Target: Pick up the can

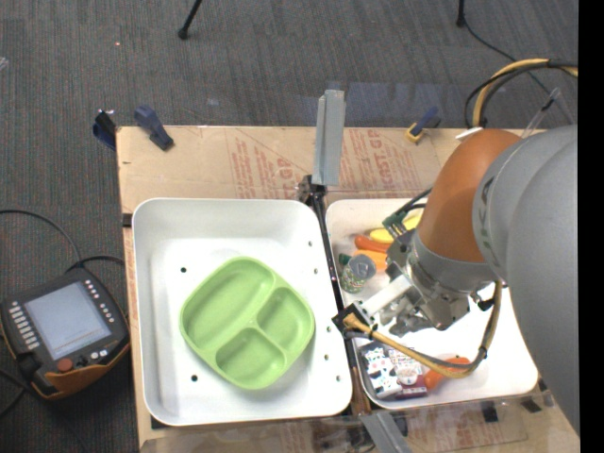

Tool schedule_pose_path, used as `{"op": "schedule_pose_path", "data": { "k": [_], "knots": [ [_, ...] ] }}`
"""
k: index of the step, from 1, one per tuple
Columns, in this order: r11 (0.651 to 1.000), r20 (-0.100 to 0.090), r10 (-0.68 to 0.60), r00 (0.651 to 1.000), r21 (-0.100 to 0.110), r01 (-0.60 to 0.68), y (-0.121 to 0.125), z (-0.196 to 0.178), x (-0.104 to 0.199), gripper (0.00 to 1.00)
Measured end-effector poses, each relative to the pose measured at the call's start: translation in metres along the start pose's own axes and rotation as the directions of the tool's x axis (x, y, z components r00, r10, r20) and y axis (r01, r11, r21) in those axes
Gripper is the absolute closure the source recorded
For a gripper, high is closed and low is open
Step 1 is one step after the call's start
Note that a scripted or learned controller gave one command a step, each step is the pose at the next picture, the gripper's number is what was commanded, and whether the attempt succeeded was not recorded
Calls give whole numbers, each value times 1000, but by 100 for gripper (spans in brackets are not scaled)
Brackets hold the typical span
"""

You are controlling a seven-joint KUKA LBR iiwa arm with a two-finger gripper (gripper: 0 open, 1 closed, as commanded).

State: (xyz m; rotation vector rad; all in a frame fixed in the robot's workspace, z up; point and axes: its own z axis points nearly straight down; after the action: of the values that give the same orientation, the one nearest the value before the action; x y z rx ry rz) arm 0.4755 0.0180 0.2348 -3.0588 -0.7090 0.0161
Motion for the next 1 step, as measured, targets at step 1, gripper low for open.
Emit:
{"op": "schedule_pose_path", "data": {
  "k": [1],
  "knots": [
    [967, -1, 256, 967, -1, -256, -39, 2, 19, 100]
  ]
}}
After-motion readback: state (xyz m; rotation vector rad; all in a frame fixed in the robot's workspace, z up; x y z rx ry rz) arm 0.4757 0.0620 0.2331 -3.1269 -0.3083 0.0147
